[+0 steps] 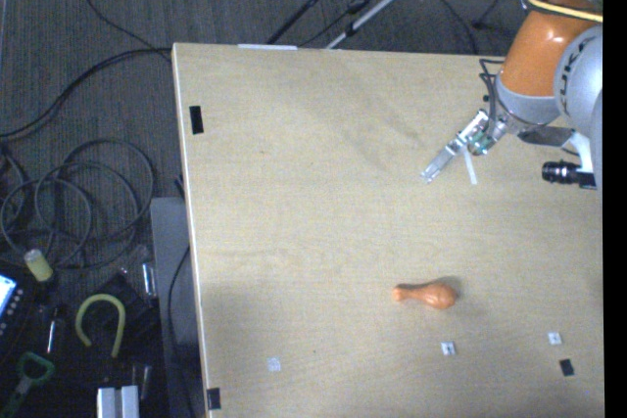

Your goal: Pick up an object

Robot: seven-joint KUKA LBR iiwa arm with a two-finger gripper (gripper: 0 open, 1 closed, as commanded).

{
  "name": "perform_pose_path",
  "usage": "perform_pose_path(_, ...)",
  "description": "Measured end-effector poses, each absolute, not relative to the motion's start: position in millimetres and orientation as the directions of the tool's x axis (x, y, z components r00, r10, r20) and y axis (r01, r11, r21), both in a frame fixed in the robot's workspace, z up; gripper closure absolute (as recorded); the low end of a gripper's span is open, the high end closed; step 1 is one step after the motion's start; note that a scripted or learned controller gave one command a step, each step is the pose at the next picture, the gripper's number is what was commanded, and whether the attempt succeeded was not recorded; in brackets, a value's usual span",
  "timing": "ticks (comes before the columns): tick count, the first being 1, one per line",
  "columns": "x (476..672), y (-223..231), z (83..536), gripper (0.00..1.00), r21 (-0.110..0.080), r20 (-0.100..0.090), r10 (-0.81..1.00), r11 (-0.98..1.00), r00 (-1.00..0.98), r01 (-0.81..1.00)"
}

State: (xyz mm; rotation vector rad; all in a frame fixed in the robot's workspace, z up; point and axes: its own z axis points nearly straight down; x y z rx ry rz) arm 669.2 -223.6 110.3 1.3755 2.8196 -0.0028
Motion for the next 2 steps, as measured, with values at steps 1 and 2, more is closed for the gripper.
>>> perform_pose_path(1, 667.2, -222.6, 110.8, 0.0, -0.004, -0.003, 0.701, 0.713, -0.713, 0.701)
perform_pose_path(2, 664.2, -216.4, 102.7, 0.0, -0.004, -0.005, 0.674, 0.738, -0.738, 0.675)
